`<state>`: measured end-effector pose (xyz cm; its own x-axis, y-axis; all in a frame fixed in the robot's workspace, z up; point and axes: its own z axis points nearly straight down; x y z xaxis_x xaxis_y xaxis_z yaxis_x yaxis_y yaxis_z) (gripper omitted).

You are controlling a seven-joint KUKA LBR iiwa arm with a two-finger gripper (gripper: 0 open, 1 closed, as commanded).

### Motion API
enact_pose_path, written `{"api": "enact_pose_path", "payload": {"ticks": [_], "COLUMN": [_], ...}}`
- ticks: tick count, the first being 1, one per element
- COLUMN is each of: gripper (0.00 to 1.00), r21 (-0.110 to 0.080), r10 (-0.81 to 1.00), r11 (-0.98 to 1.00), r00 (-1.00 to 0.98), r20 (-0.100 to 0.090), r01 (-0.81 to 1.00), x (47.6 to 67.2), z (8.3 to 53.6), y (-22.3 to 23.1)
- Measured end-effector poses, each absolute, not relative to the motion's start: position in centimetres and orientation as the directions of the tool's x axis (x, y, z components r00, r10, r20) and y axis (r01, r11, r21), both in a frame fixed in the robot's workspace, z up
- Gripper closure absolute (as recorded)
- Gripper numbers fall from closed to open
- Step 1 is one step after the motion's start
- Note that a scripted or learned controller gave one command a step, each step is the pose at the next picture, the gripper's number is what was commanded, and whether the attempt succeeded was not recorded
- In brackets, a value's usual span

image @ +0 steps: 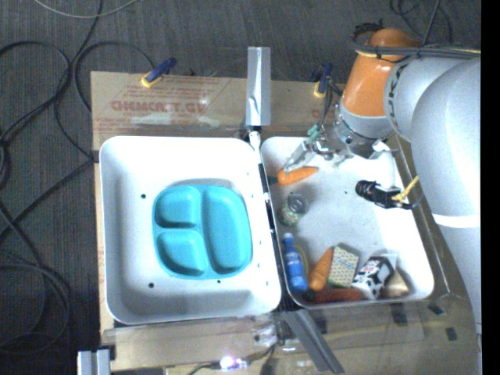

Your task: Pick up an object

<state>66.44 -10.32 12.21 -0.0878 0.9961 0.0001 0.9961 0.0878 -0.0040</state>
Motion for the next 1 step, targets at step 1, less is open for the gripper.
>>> {"api": "enact_pose_path", "payload": {"ticks": [1], "gripper": [0.0], "r21": [0.008], "r10": [0.998], "r11": [-0.064], "r00": [0.064], "r20": [0.002], "r01": [0.998], "x": [64.91], "z": [8.73], "y": [-11.61]}}
